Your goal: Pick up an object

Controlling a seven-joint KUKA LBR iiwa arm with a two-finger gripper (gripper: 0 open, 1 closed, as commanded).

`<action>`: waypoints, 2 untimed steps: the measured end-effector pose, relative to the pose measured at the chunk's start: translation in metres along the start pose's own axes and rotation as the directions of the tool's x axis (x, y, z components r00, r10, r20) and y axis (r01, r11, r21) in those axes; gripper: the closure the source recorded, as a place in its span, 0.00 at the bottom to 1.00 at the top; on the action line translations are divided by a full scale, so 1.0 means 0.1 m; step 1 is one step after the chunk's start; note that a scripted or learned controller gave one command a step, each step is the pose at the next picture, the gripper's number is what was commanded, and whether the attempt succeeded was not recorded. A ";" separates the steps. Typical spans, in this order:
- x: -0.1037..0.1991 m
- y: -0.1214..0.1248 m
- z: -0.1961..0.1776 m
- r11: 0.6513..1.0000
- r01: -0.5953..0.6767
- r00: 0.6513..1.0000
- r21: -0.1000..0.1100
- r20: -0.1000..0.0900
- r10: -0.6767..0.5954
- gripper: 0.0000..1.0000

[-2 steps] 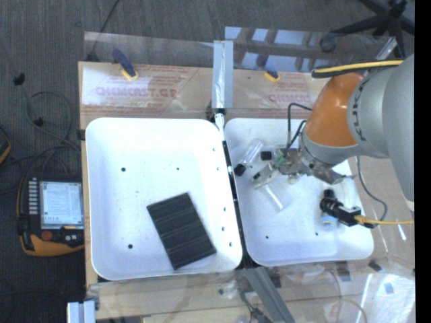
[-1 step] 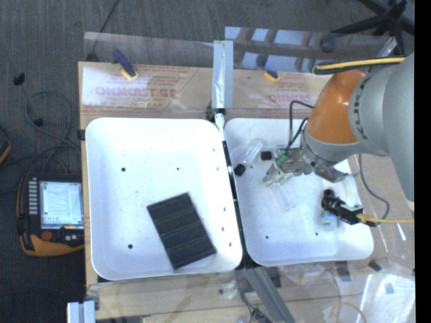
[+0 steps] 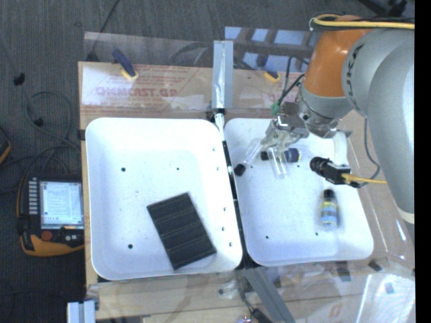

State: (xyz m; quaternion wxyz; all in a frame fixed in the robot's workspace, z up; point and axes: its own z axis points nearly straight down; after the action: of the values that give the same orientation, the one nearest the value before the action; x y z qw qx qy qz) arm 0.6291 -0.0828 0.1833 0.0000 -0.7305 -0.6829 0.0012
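Observation:
My gripper point(image 3: 267, 160) hangs over the back left part of the right bin point(image 3: 350, 247), its two clear fingers point(image 3: 252, 156) spread open and slanting down toward the bin floor. Just to the right of the fingers lies a small dark blue object point(image 3: 290, 155), close to them but not held between them. Farther right in the same bin, a small bottle point(image 3: 328, 209) with a dark cap and a yellowish label lies on the floor. A black ribbed rectangular pad point(image 3: 180, 229) rests flat in the front of the left bin point(image 3: 108, 140).
A metal post point(image 3: 222, 79) rises at the back between the bins, and a small black knob point(image 3: 239, 169) sits on the shared rim. A black connector with a yellow cable point(image 3: 327, 169) sticks out of the wrist. A control pendant point(image 3: 52, 210) lies on the floor at left.

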 end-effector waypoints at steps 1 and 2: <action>-0.02 0.26 -0.67 0.988 0.157 0.988 -0.001 0.003 -0.157 1.00; -0.02 0.27 -0.75 0.987 0.158 0.987 0.001 0.007 -0.158 1.00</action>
State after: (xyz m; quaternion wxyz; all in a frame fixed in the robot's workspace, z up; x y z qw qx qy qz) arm 0.6557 -0.0863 0.2586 -0.0021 -0.6741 -0.7386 0.0039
